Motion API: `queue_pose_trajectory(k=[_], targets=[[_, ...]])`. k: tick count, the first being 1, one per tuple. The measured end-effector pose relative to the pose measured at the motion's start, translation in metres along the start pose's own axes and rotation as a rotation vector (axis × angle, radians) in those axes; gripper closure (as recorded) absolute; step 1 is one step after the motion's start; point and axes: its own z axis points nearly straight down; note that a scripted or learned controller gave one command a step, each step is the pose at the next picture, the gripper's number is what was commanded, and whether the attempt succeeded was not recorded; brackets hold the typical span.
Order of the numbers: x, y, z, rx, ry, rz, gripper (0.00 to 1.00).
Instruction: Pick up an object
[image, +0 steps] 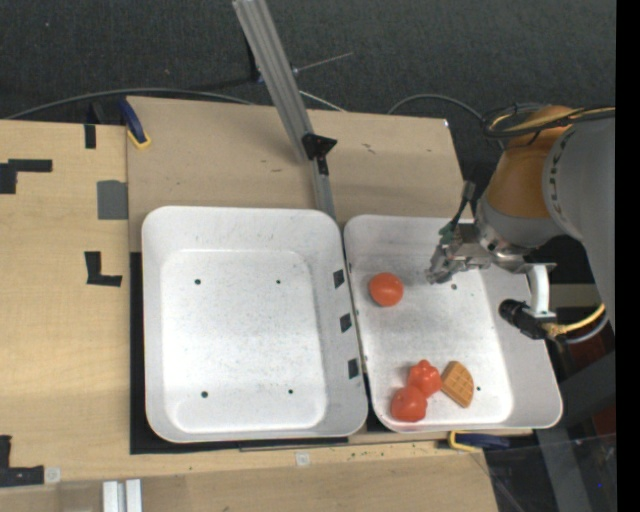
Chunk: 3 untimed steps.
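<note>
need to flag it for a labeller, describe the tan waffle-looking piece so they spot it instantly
Look in the right-hand white bin, at its near end. Three items cluster there; the waffle piece is rightmost, beside the red pepper-like toy. It alone is tan, flat and grid-patterned.

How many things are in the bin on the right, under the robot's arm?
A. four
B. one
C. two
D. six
A: the right bin holds a red-orange ball, two red pieces and a waffle-like orange piece.
</note>
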Motion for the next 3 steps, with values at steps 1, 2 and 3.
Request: queue_pose_trajectory(k=[1,2,3], targets=[[-0.001,-0.007,-0.047,0.006,0.01,-0.003,1.0],[0.002,-0.014,-0.105,0.003,0.009,-0.004,1.0],[0.002,-0.013,-0.115,0.008,0.011,-0.004,1.0]])
